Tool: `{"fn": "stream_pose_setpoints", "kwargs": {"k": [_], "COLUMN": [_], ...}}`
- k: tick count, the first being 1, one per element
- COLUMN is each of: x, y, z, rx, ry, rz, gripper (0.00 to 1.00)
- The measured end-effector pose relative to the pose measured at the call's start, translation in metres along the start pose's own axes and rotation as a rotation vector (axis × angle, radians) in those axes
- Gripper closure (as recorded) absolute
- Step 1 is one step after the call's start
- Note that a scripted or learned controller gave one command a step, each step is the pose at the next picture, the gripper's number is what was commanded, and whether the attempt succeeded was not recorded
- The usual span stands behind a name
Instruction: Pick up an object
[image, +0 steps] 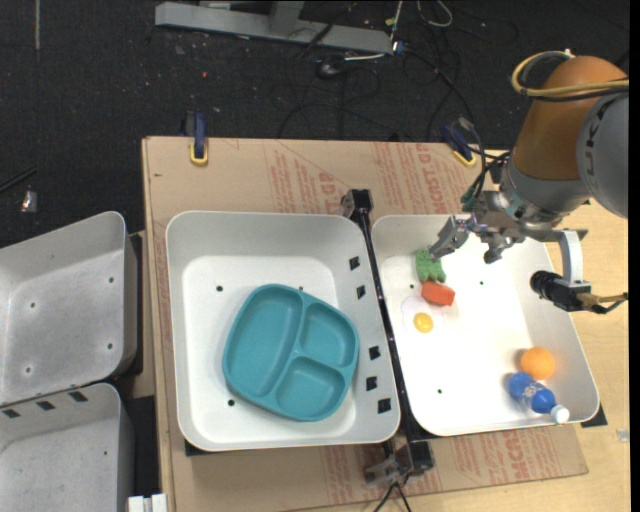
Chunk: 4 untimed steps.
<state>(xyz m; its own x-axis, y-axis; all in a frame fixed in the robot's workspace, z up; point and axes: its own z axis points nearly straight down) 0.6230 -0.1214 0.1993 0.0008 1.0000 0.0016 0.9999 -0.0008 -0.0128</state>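
My gripper hangs over the back of the right bin, open, with nothing between its fingers. Its left fingertip is just right of a green toy lying near the bin's back left corner. A red-orange piece lies right below the green toy, and a small yellow ball sits a little further forward. At the front right of the bin lie an orange ball and a blue object with a white cap.
The left bin holds a teal divided plate. A black divider runs between the two bins. Two more white trays lie off the bench at the left.
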Motion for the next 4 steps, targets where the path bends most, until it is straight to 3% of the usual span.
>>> {"fn": "stream_pose_setpoints", "kwargs": {"k": [1, 3, 4], "x": [0.0, 0.006, 0.007], "y": [0.003, 0.015, 0.015], "z": [-0.007, 0.097, 0.107], "rx": [-0.013, -0.008, -0.011], "ry": [-0.002, -0.001, -0.002], "rz": [-0.002, -0.004, -0.003], "gripper": [0.0, 0.0, 0.0]}}
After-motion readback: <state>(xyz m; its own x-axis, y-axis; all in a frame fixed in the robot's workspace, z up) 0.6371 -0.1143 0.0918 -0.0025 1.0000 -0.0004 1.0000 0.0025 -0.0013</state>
